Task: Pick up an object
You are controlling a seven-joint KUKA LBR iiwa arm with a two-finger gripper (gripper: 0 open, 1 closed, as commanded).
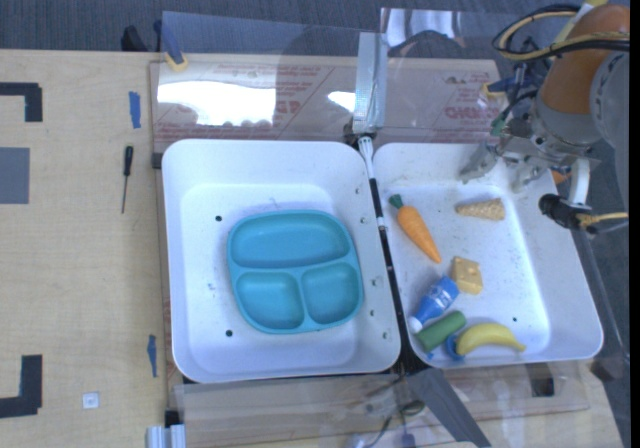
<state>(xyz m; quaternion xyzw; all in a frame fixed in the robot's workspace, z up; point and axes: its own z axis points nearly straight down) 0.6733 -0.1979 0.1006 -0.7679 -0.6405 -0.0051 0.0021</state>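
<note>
The pincer (508, 162) hangs over the far right corner of the right bin (560, 281), under the orange-banded wrist that comes in from the right. Its two fingers stand spread apart with nothing between them — released, holding no object.

No object is named by the task, so any of the toys in the right bin will serve. The nearest is the cone (481, 208), a pale tan wedge lying on the bin floor just in front of the pincer and a little to its left in the view, near but not touching it. Its long axis runs roughly across the view, left to right, with the narrow tip toward the carrot (416, 229). I judge this the likeliest target: the pincer would need only a short shift toward the near side and then a descent, with the fingers closing across the short width of the cone rather than along its length.

The other candidates lie farther off. The carrot sits slantwise close to the divider between the bins. The cheese (466, 275) lies mid-bin. At the near edge the tube (435, 302), the cucumber (440, 330) and the banana (487, 338) crowd together, touching or almost so — a harder pick, I think.

The left bin (190, 186) holds a blue tray (293, 270), well apart from the pincer.
</note>
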